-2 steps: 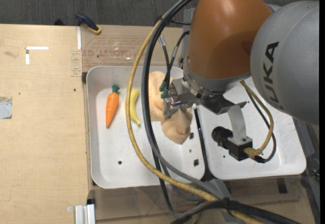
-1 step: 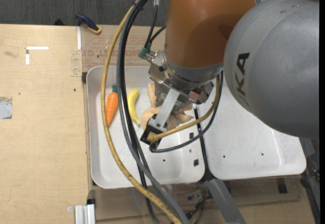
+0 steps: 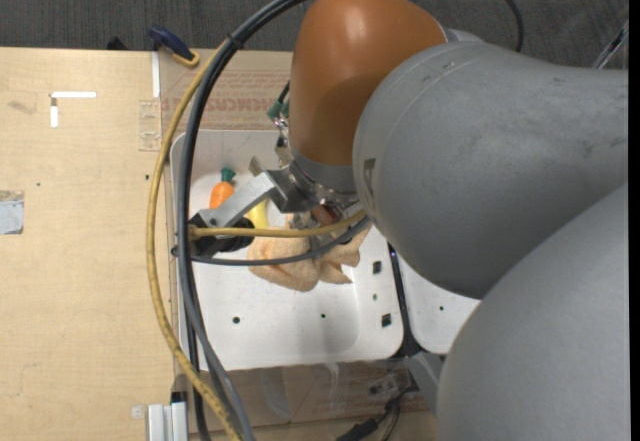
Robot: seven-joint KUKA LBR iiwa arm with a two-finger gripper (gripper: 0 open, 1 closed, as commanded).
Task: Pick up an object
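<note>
Camera view: cloth (image 3: 298, 272) apart from bin (image 3: 290, 331) walls

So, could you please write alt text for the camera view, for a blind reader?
The grey arm with its orange band reaches down into the left white bin, above a tan crumpled thing, beside an orange toy and something yellow.

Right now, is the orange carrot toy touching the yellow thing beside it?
Cannot tell. In the camera view, part of the arm crosses between the orange carrot toy and the yellow thing, hiding where they would meet.
</note>
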